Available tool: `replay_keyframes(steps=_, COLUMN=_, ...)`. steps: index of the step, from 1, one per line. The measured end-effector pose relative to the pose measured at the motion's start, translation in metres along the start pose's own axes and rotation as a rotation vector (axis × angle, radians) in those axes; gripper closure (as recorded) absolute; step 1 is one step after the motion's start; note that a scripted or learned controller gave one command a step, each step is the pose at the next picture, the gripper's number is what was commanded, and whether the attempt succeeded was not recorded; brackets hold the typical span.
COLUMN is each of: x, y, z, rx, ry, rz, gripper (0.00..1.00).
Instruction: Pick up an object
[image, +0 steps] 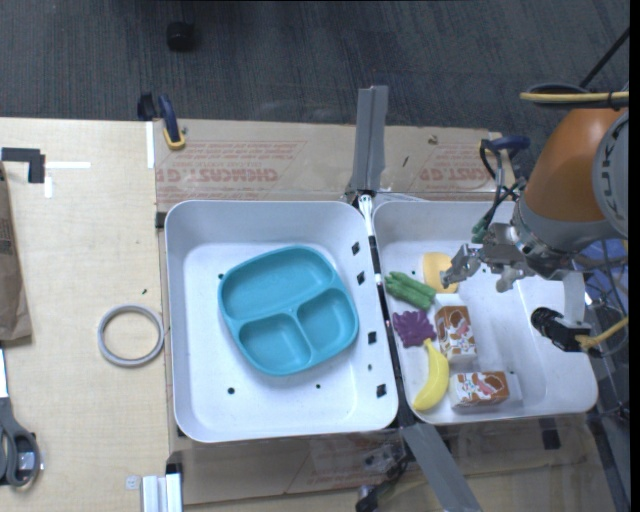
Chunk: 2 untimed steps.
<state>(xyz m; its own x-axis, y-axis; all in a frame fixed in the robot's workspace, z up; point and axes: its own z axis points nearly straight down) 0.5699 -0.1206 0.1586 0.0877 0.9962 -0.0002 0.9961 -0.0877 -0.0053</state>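
My gripper hangs over the right bin, near its back, with the fingers spread and nothing between them. Just left of it lies a yellow round item. A green vegetable, purple grapes and a banana line the bin's left side. A small printed carton and a second packet lie beside them. In the left bin sits a blue divided plate.
The grey arm with its orange band comes in from the right above the right bin. On the bench at left lie a tape ring and scissors. A grey post stands behind the wall between the bins.
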Motion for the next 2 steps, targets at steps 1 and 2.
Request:
replay_keyframes(steps=1, x=0.006, y=0.037, z=-0.011, rx=0.000, ry=-0.001, rz=0.390, gripper=0.00)
replay_keyframes(steps=2, x=0.001, y=-0.015, z=0.037, rx=0.002, ry=0.000, rz=0.553, gripper=0.00)
